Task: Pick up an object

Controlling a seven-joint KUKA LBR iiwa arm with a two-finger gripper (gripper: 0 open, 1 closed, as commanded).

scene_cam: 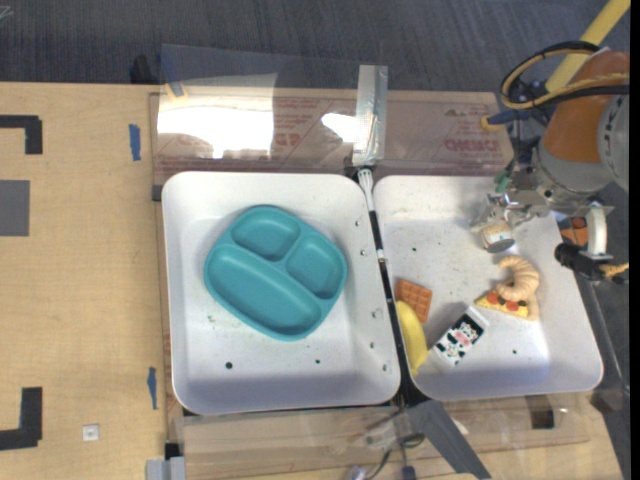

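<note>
The gripper is low over the upper right part of the right bin; I cannot tell its state. The things to pick lie below it: a croissant touching a pizza slice, a waffle, a banana and a black-and-white carton. A teal divided plate is in the left bin.

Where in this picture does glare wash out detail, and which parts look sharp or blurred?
Camera view: strong glare on the clear panel behind the left bin, hiding what lies under it; the teal plate is evenly lit and sharp, with soft shading in its compartments; the gripper over the right bin looks small and slightly blurred; shadows are faint throughout.
</note>
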